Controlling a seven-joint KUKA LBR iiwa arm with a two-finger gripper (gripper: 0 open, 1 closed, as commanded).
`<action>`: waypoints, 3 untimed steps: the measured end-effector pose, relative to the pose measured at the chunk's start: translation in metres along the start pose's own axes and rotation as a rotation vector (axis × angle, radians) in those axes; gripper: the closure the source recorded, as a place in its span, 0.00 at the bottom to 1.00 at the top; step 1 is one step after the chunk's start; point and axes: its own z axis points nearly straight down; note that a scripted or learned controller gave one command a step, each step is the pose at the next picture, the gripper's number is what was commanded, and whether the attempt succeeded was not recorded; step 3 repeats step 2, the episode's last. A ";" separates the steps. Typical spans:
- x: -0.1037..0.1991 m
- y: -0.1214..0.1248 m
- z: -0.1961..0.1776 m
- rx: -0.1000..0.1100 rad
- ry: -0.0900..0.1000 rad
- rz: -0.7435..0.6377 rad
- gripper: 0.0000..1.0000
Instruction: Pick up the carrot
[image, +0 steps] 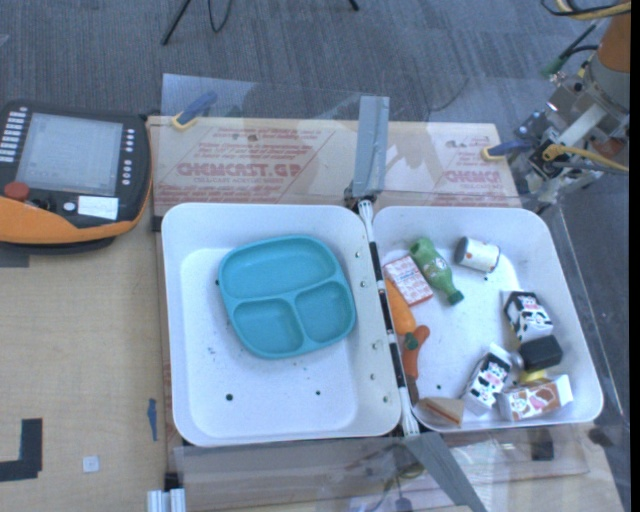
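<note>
The carrot (400, 308) is orange with a green end and lies lengthwise against the left wall of the right bin (575, 300), just below a red and white packet (408, 278). My gripper (550, 160) hangs at the far upper right, outside the right bin's back corner and well away from the carrot. Nothing shows in it.
A green bottle (437, 268), a white can (478, 255), two cow-patterned cartons (528, 315) (488, 378), a black block (540, 352), a red and yellow box (535, 397) and a tan wedge (440, 410) share the right bin. The left bin (190, 380) holds a teal divided plate (288, 295).
</note>
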 end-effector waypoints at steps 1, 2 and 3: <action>0.001 0.000 -0.010 0.000 0.000 -0.001 1.00; 0.001 0.000 -0.020 -0.001 0.001 -0.001 1.00; 0.001 0.000 -0.020 -0.001 0.001 -0.001 1.00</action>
